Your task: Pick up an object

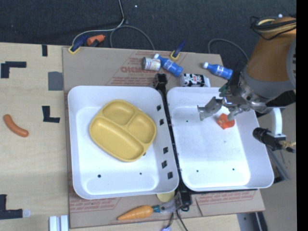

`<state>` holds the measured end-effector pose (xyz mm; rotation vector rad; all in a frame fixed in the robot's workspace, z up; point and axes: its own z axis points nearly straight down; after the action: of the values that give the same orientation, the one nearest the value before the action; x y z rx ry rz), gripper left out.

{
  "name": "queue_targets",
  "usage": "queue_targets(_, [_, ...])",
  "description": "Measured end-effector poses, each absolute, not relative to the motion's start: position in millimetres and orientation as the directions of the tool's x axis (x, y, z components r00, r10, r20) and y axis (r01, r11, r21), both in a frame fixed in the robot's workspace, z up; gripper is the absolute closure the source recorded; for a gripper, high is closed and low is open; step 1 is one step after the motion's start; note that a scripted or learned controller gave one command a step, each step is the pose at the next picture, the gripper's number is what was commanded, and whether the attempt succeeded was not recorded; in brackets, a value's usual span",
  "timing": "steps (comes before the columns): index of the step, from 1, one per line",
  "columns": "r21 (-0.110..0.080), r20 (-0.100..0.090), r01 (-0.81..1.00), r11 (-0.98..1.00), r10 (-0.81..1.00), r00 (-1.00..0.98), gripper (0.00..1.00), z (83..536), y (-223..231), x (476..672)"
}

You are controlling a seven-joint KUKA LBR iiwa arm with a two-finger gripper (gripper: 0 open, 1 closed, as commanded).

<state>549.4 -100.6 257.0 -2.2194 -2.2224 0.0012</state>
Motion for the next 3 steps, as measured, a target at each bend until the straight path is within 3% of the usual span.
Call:
queue_targets(1, [-0.003,-0.003,1.0,-0.004,1.0,0.004,0.0,213.4,-165.1,569.4])
queue_targets(2, [-0.002,-0.002,1.0,-0.001,1.0,0.001,0.0,164.9,-204.7,586.6])
queue_targets(3, [0.001,0.0,1.0,0.003,1.0,-0.003,0.0,147.2,-219.5,615.8])
